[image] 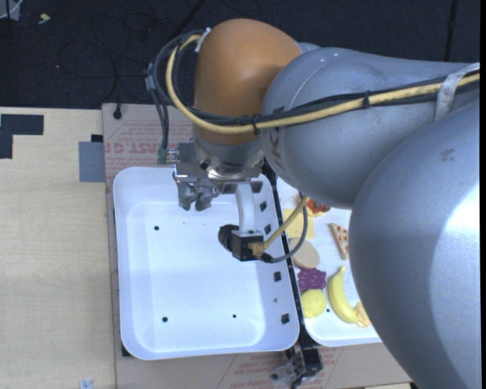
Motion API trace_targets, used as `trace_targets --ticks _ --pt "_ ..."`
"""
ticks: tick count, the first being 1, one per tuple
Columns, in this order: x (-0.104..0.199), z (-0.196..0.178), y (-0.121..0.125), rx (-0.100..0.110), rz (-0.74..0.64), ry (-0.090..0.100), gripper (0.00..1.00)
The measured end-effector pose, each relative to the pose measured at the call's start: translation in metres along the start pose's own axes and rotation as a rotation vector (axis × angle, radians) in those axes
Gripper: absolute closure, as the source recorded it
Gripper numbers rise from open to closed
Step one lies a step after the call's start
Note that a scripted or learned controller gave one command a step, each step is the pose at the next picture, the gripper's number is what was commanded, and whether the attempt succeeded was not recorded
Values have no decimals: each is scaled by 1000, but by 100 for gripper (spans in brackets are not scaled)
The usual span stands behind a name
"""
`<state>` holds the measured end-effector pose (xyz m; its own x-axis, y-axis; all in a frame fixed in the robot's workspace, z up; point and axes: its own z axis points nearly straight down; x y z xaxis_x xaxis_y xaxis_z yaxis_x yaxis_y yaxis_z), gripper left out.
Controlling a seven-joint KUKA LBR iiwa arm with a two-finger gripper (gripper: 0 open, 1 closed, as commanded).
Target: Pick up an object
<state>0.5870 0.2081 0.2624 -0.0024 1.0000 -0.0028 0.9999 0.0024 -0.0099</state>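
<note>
My gripper (pixel 195 198) hangs over the far part of the left white bin (pixel 186 290), close to its back wall, with nothing visible in it. The objects lie in the right bin (pixel 337 339), mostly hidden under the arm: a yellow banana (pixel 338 295), a purple bunch of grapes (pixel 311 279), a yellow lemon (pixel 313 303), a tan oval piece (pixel 307 255), an orange wedge like a pizza slice (pixel 338 239) and a red piece (pixel 317 207). The gripper is to the left of all of them, across the divider between the bins.
The big grey arm covers the right side of the view and most of the right bin. A wooden bench top (pixel 40 250) lies to the left of the bins. The bins rest on a cardboard sheet (pixel 134 140).
</note>
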Motion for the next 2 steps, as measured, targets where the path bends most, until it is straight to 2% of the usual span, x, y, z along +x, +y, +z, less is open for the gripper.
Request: trace_targets --ticks 1,2 --pt "38 6 58 -10 -4 2 100" --pt "34 -197 56 -23 -1 7 100"
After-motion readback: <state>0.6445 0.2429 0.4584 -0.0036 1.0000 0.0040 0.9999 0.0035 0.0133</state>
